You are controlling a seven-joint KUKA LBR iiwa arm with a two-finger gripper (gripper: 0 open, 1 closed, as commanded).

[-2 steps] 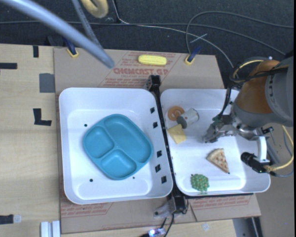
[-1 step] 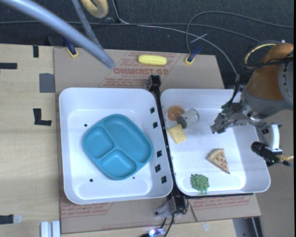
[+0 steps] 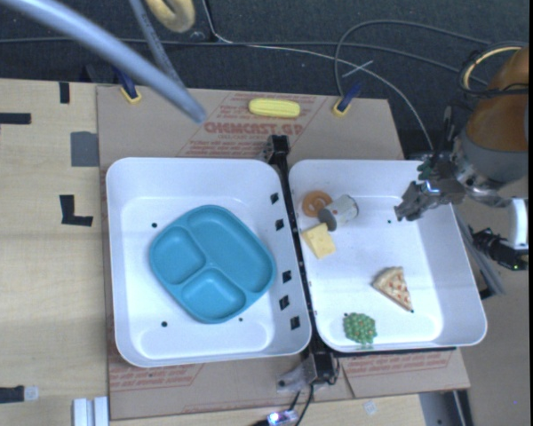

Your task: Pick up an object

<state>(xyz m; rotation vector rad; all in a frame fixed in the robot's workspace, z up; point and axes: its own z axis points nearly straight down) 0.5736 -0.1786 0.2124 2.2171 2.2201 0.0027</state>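
Pizza slice (image 3: 393, 287) lies in our right bin (image 3: 444, 264), toward the near side, with its point aimed near and right. Our gripper (image 3: 415, 201) hangs over the far right part of that same bin. We cannot tell how it is set. From the gripper, the slice sits nearer to us and a bit left. We think we must move that way and drop down. A cheese cube (image 3: 319, 240) and green broccoli (image 3: 360, 328) lie close too.
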